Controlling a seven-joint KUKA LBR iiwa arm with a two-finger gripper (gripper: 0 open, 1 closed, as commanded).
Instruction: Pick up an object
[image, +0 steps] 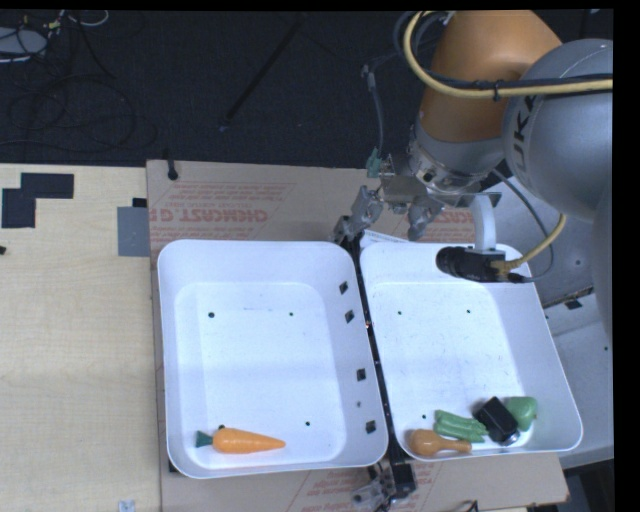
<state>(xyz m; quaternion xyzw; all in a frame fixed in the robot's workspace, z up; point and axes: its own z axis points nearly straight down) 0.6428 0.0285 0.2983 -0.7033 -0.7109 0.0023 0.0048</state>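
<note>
A toy carrot (246, 440) lies alone on its side near the front wall of the left bin (185, 300), leaf end pointing left, tip pointing right. It looks like light, stiff moulded plastic, smooth enough to slip, so you would do best to close across its thick orange middle rather than the tapering tip. You have open floor all around it except toward the front wall, which sits just beside it and crowds a low approach from that side. In the right bin (560, 370), a green pod-like toy (460, 426), a black block (496, 419), a green leafy piece (522, 408) and a tan pear-shaped toy (436, 443) huddle touching in the front corner, hard against the rim; you would find little finger room there. The gripper (390, 215) hangs high over the back edge where the two bins meet, well apart from every object, its fingers apparently spread and holding nothing.
</note>
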